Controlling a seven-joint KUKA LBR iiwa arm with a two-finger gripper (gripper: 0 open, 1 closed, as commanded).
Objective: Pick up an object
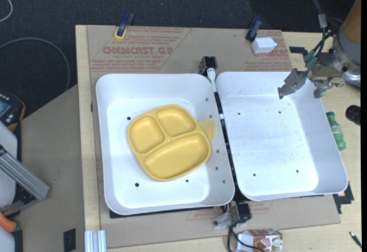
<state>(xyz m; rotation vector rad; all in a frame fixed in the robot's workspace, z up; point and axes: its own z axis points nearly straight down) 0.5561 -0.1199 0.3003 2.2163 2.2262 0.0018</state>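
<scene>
A yellow divided plate (169, 142), with two small compartments on its far side and one long one on its near side, lies flat in the left bin (109, 96), roughly at the bin's middle and turned slightly askew. Just beside its right edge a small yellowish piece (207, 128) lies on the bin floor, touching or nearly touching the plate. The right bin (287, 182) sits just beside the left one, their rims meeting along a dark strip. The tool (303, 85) hangs over the far right part of the right bin, its two fingers spread apart with nothing between them, well apart from the plate. A green marker-like object (336, 130) lies on the tabletop (172, 44) just outside the right bin's right rim. A small white block (264, 45) rests on the tabletop beyond the right bin.
</scene>
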